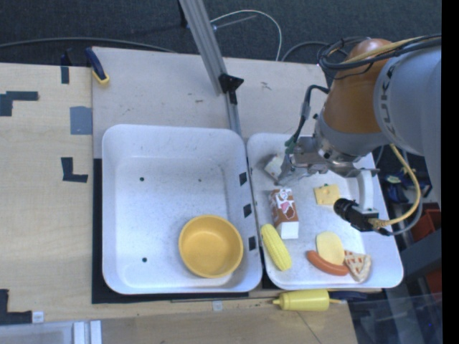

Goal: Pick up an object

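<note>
The likeliest target was the small milk carton (285, 211), lying flat on its side in the right bin (387, 274), close to that bin's left wall, with the gripper (287, 165) hanging just beyond its far end. You could read that placement as a descent lined up on the carton, though a pale, crumpled-looking object (273, 166) sat right beside the fingertips and may equally have been the aim. I could not tell whether the fingers were apart or together; the wrist hid them, and nothing was visibly caught between them.

Just nearer than the carton, the corn cob (277, 246) lay almost touching it, so you had little room on that side. To the right sat the cheese slice (327, 194), and toward the near right corner the yellow piece (330, 248), sausage (325, 262) and waffle wedge (357, 264) were bunched together. The left bin (122, 192) held a yellow bowl (210, 246) near its near wall. A mustard bottle (304, 300) lay outside, on the bench edge.
</note>
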`<state>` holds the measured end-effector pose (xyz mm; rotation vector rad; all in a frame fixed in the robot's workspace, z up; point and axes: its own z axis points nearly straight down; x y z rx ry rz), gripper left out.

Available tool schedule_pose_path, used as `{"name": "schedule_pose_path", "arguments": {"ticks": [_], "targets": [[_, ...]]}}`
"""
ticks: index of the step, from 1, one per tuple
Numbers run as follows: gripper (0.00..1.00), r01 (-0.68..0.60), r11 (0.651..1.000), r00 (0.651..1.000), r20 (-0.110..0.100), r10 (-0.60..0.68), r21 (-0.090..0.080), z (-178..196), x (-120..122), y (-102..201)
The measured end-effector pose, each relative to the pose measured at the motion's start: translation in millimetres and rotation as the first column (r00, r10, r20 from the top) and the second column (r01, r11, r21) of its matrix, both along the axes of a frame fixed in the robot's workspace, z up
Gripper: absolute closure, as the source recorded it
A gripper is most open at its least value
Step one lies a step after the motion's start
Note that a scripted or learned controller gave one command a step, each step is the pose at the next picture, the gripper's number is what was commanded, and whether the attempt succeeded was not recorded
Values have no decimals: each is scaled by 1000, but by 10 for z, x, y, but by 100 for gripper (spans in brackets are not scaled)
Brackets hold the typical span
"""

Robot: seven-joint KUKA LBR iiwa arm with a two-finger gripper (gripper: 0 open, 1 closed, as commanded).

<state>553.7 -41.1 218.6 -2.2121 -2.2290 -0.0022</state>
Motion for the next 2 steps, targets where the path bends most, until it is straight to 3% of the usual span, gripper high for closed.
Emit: {"name": "schedule_pose_path", "arguments": {"ticks": [2], "targets": [[100, 1, 1000, 1000, -2, -1, 0, -75, 336, 1001]]}}
